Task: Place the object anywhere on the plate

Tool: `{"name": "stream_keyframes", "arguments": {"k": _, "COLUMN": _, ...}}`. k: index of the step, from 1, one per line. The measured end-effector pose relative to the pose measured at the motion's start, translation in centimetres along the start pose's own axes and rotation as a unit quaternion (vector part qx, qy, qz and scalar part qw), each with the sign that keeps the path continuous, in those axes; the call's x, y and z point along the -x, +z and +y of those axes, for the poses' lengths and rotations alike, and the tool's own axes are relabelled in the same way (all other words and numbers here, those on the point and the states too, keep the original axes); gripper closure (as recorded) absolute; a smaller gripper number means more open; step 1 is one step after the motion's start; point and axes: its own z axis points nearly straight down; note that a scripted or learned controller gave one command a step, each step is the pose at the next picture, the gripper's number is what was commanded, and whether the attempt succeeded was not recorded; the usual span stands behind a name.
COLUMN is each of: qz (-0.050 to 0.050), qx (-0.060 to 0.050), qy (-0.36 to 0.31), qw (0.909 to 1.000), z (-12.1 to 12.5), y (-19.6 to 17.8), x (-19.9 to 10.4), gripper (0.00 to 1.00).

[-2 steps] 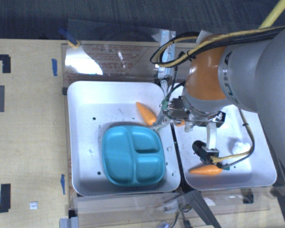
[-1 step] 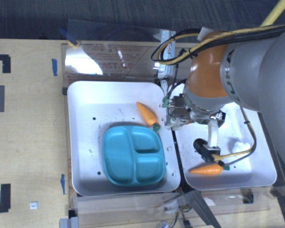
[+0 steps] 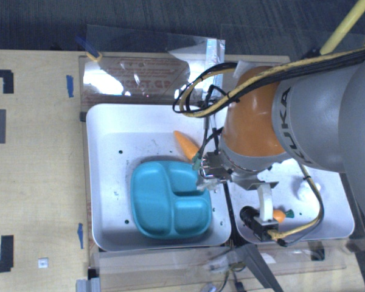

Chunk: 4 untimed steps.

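Observation:
A blue plate with three compartments lies in the left bin, toward its right half. An orange, carrot-shaped object rests on the bin floor just beyond the plate's far right corner, its lower end hidden by the wrist. My gripper hangs over the plate's right rim, right next to the orange object. The arm's orange band and grey body hide most of the gripper from above.
The right bin is largely covered by the arm. In it lie a small orange piece and a white object. A clear plastic sheet stands behind the left bin.

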Motion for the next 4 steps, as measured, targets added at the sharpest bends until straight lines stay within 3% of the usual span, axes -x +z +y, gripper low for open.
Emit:
{"name": "stream_keyframes", "arguments": {"k": 1, "qz": 0.0, "qx": 0.0, "qy": -0.059, "qw": 0.9982, "z": -0.8, "y": 1.9, "x": 3.0, "gripper": 1.0}}
{"name": "stream_keyframes", "arguments": {"k": 2, "qz": 0.0, "qx": 0.0, "qy": -0.195, "qw": 0.9807, "z": -0.7, "y": 2.9, "x": -0.8, "gripper": 1.0}}
{"name": "stream_keyframes", "arguments": {"k": 3, "qz": -0.001, "qx": 0.001, "qy": -0.378, "qw": 0.9257, "z": -0.7, "y": 1.8, "x": 1.5, "gripper": 1.0}}
{"name": "stream_keyframes", "arguments": {"k": 4, "qz": -0.001, "qx": 0.001, "qy": -0.379, "qw": 0.9256, "z": -0.7, "y": 1.8, "x": 1.5, "gripper": 0.0}}
